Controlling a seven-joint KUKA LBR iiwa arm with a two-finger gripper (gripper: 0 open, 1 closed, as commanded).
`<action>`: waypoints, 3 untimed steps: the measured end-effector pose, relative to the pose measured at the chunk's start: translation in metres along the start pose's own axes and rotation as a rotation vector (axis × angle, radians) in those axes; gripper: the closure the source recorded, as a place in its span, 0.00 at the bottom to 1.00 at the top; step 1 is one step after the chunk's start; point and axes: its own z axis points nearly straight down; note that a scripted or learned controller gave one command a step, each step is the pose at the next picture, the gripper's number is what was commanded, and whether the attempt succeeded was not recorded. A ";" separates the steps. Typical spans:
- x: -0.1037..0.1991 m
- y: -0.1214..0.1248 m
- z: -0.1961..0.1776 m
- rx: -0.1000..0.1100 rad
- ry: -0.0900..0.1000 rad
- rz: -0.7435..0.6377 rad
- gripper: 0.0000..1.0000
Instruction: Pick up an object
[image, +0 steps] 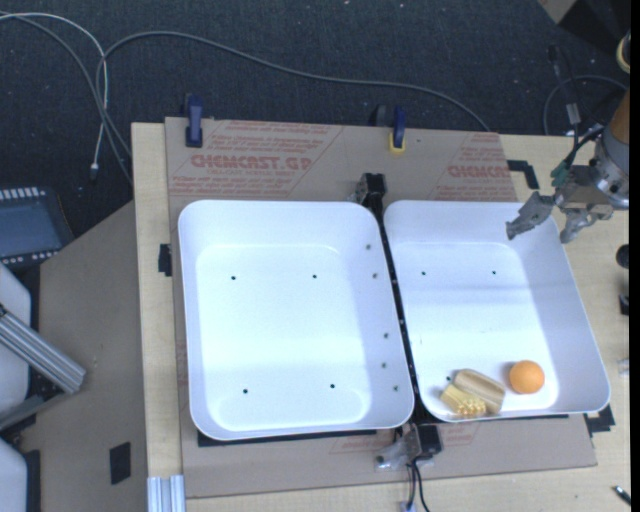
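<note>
In the right bin (470, 290), near its front edge, lie an orange ball (526, 377) and a tan bread-like piece (479, 384) with a yellow corn cob (463, 400) tucked against it. My gripper (545, 226) hangs over the bin's far right corner, well behind these objects. Its two fingers are spread apart with nothing between them.
The left bin (290, 320) lies beside the right one on a cardboard sheet (300, 160) held by blue clamps (193, 120). Cables run across the dark floor behind the bench. A metal rail (40, 355) sits at the far left.
</note>
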 end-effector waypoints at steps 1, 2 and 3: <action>0.000 0.002 -0.004 -0.007 -0.002 -0.001 0.00; 0.008 0.001 0.055 -0.002 0.000 -0.002 0.00; 0.013 0.000 0.099 -0.003 0.000 -0.002 0.00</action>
